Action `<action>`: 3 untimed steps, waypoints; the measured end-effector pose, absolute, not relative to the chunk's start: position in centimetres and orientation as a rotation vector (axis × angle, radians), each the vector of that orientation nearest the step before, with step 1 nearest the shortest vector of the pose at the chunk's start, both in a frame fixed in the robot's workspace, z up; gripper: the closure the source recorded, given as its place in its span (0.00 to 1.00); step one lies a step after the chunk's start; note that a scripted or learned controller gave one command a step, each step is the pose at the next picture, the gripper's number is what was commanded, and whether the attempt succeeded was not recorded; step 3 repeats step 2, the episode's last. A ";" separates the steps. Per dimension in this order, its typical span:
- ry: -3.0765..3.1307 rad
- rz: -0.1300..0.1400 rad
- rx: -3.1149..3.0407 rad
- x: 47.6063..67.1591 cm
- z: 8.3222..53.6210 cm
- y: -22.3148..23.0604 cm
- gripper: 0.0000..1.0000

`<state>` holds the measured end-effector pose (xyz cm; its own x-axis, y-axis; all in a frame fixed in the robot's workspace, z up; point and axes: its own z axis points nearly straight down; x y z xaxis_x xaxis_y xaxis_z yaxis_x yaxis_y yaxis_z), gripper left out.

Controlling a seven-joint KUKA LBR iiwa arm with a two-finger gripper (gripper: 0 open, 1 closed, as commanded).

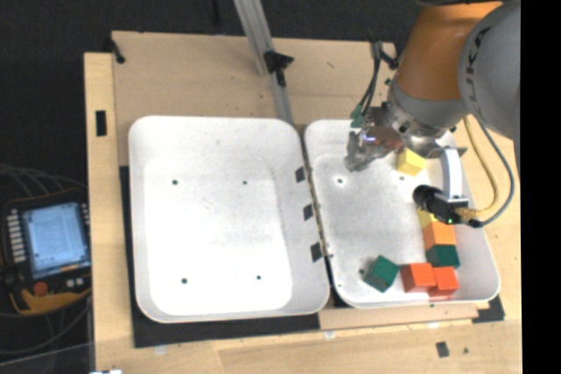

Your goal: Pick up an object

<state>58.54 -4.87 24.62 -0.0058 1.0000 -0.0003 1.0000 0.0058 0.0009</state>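
My gripper (pixel 359 155) hangs over the upper left part of the right bin (pixel 368 215), with bare bin floor beneath it. A yellow block (pixel 409 161) lies just to its right, partly under the wrist. Along the bin's right side lie an orange block (pixel 437 235) and a dark green block (pixel 443 256). At the front lie a green block (pixel 382 273) and two orange blocks (pixel 419 276). The gripper is well apart from those front blocks.
The left bin (pixel 215 215) sits beside the right one, with a row of small clips on the shared rim. A metal pole (pixel 254 22) slants up from the back of the bench. A black cable fitting (pixel 429 199) hangs by the wrist.
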 end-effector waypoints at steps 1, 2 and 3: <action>2.230 0.004 2.212 59.3 25.2 0.8 1.00; 2.227 0.001 2.214 60.5 23.5 5.8 1.00; 2.227 0.001 2.214 60.5 23.5 5.8 1.00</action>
